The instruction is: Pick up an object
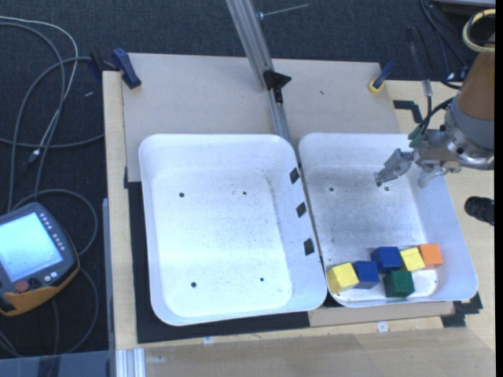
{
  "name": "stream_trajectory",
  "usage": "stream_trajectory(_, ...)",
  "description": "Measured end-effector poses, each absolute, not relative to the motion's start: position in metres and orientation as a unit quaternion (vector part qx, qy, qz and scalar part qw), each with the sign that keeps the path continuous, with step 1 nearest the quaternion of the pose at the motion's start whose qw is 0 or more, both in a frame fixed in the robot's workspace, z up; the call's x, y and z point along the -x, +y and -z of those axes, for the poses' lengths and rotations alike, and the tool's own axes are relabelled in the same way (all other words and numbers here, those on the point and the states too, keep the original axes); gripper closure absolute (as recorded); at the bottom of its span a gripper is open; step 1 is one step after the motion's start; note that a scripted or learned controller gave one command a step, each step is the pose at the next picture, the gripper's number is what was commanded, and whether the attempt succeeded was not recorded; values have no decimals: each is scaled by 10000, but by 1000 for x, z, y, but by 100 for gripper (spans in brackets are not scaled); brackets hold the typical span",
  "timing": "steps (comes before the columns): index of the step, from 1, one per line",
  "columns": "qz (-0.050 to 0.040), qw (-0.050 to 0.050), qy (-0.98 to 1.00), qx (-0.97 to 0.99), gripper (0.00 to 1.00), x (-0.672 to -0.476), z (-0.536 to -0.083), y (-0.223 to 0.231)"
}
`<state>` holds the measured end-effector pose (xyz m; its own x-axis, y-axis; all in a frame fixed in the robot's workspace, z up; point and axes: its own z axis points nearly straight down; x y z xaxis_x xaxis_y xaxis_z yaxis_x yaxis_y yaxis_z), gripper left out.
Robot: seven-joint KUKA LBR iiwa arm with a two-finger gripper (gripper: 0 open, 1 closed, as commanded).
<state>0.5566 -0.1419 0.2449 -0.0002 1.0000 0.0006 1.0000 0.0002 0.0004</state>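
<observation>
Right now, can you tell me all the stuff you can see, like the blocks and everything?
bins: two, white, side by side on the bench
yellow blocks: two, near edge of the right bin
blue blocks: two, between the yellow ones
green block: one, in front of the blue ones
orange block: one, rightmost
handheld screen: one, orange and grey, floor at left
clamps: two, blue, far bench corners
arm: one, grey and orange, from the right
gripper: one, above the right bin, holding nothing
</observation>
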Motion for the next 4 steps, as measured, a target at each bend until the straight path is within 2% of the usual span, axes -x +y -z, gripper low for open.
stream_trajectory(1,-21,42,-7076,7066,0,-583,-95,-138)
stream_trajectory(2,-7,-16,-7055,7088,0,-578,-100,-205)
stream_trajectory(3,-1,47,-7089,7053,0,-532,-99,-128)
stream_trajectory(4,11,-38,-7064,7078,0,-481,-101,-159)
